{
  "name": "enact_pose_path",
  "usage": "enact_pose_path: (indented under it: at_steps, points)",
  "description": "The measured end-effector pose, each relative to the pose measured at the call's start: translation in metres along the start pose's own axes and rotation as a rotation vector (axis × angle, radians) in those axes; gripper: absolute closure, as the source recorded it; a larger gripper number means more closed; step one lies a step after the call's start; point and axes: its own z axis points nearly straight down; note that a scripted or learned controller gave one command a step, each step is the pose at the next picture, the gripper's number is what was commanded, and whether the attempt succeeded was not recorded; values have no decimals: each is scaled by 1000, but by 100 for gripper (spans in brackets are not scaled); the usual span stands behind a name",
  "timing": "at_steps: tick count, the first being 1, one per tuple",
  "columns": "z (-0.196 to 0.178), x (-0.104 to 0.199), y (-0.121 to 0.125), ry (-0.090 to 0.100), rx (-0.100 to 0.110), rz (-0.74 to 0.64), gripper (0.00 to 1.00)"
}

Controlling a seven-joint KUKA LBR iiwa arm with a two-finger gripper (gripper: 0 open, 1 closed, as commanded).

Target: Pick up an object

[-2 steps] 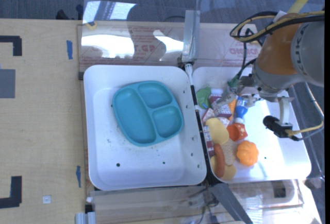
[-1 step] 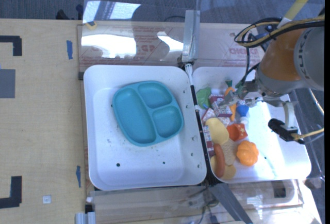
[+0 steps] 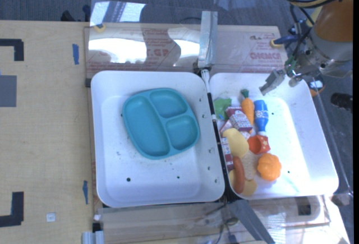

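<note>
The right bin [image 3: 305, 142] holds a pile of toy foods along its left side. A blue bottle [image 3: 259, 115] lies beside a small carrot [image 3: 247, 109], with a green piece [image 3: 221, 106] and a red-and-white box [image 3: 240, 120] to their left. Below them are a yellow piece [image 3: 236, 142], a red piece [image 3: 258, 144], an orange [image 3: 269, 166] and a brown sausage [image 3: 238, 174]. My gripper [image 3: 276, 80] hangs over the bin's upper right part, above and to the right of the bottle, with nothing seen in it.
A teal divided plate [image 3: 161, 123] lies in the left bin [image 3: 112, 170]. A clear wall with a metal post [image 3: 207, 41] stands behind both bins. The arm's orange band [image 3: 336, 18] and cables sit at the upper right.
</note>
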Motion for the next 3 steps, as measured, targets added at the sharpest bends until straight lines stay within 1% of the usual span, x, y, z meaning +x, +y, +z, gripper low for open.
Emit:
enact_pose_path:
  at_steps: [1, 2, 3]
  points:
    - [118, 28, 4, 4, 7, 59, 0]
    - [138, 27, -2, -2, -20, 202, 0]
    - [142, 16, -19, 1, -14, 328, 0]
